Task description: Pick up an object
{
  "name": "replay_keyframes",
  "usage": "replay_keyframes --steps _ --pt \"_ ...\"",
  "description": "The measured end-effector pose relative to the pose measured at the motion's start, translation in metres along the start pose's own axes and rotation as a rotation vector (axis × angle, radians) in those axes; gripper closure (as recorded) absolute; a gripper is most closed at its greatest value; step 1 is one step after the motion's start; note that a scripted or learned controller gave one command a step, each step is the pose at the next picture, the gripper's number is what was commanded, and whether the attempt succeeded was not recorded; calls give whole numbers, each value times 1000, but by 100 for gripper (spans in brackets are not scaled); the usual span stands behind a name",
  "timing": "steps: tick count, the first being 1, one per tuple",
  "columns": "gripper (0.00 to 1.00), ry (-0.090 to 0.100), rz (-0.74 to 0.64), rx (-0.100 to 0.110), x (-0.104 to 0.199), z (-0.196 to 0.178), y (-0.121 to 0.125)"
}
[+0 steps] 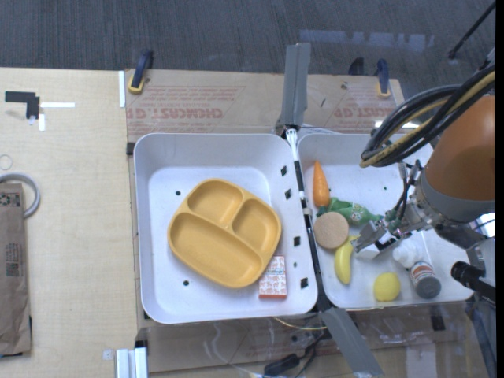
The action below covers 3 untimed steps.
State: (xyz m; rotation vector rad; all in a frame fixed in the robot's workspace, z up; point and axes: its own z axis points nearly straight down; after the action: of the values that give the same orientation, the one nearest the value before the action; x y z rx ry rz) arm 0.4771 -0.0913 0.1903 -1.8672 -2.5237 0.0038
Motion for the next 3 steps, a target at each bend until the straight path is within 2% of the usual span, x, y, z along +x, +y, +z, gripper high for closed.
replay_keyframes --steps 1,2,3 --pt "0 -1 294 -1 -14 -1 63" --pt "0 0 128 0 -32 -5 -10" --pt "100 -1 129 1 -33 -13 -10"
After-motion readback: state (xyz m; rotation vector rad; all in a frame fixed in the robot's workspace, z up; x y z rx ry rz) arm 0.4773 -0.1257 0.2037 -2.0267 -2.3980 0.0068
